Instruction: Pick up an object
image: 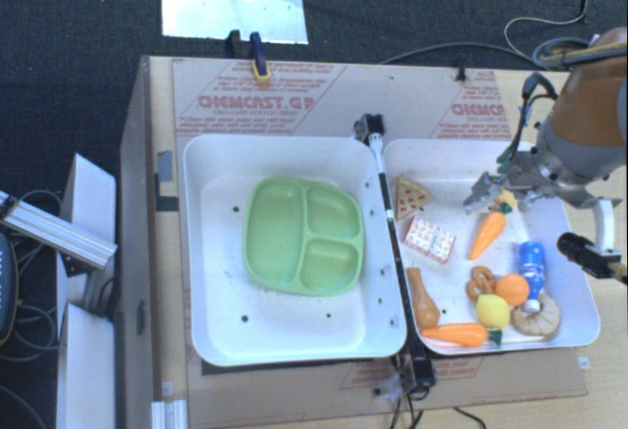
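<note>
The right bin [579,250] holds several toy foods. An orange carrot [488,233] lies tilted near its middle, green top pointing to the far right. My gripper [502,193] hangs over the bin's far right part, just above the carrot's green top, fingers spread apart and open, one fingertip [483,191] to the left of the top. Nothing is clamped between them. A small yellow bit shows beside the carrot top; I cannot tell what it is.
Also in the right bin are a waffle wedge [412,193], a pink-and-white box [430,240], a drumstick [422,297], a second carrot [459,333], a pretzel [482,280], an orange [511,289], a lemon [494,311] and a blue bottle [531,267]. The left bin [211,250] holds a green divided plate [302,237].
</note>
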